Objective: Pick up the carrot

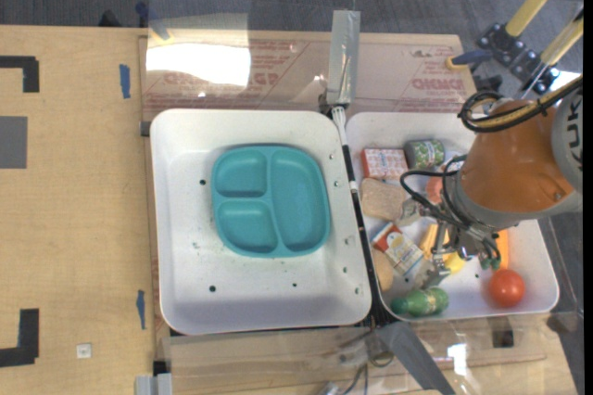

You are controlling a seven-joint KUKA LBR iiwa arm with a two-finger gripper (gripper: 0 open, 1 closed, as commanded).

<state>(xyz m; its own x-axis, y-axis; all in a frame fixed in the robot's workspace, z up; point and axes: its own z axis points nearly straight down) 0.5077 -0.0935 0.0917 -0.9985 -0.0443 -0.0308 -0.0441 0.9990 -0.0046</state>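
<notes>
The right bin (547,291) holds a jumble of toy food. A thin orange piece (503,247), probably the carrot, pokes out from under the wrist, just above a red tomato (506,288). My gripper (456,248) hangs low over the middle of this bin, beside a yellow item (434,245) and just left of the orange piece. The arm's orange band (514,163) hides most of what lies beneath it. I cannot make out anything held in the gripper.
A teal divided plate (271,199) lies in the left bin (185,291). Around the gripper are a red-and-white box (384,162), a green packet (425,152), a tan slice (378,197), an orange-white pouch (396,248) and a green vegetable (420,300).
</notes>
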